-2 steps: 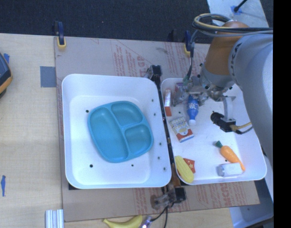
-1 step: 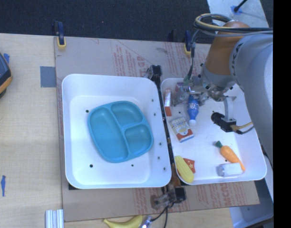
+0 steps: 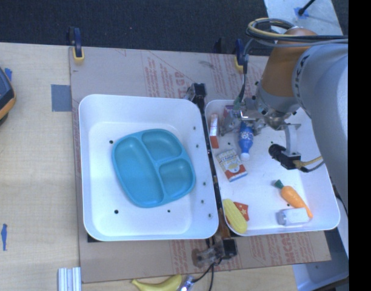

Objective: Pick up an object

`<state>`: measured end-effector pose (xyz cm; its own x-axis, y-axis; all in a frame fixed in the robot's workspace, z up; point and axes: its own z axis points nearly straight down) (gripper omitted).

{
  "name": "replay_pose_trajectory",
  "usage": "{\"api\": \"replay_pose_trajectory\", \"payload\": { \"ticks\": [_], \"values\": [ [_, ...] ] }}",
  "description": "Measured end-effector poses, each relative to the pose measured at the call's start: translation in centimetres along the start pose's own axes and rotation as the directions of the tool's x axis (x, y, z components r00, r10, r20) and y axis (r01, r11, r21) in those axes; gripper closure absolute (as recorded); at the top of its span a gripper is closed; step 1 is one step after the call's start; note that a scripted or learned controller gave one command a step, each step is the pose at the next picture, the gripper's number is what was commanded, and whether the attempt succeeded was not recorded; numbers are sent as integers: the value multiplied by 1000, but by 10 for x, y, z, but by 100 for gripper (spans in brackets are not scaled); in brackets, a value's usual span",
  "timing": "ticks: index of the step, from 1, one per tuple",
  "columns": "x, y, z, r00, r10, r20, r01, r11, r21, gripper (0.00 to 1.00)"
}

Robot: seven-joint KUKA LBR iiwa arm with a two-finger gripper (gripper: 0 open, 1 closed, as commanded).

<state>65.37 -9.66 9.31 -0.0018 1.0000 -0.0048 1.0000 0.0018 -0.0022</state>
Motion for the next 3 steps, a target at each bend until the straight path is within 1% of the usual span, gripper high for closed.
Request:
{"api": "replay_pose_trajectory", "payload": {
  "ticks": [1, 2, 3],
  "values": [
    [-1, 2, 1, 1000, -1, -1, 1, 1000, 1, 0],
    [-1, 2, -10, 1000, -5, -2, 5, 1000, 3, 100],
    [49, -84, -99, 1000, -4, -4, 4, 1000, 2, 100]
  ]
}}
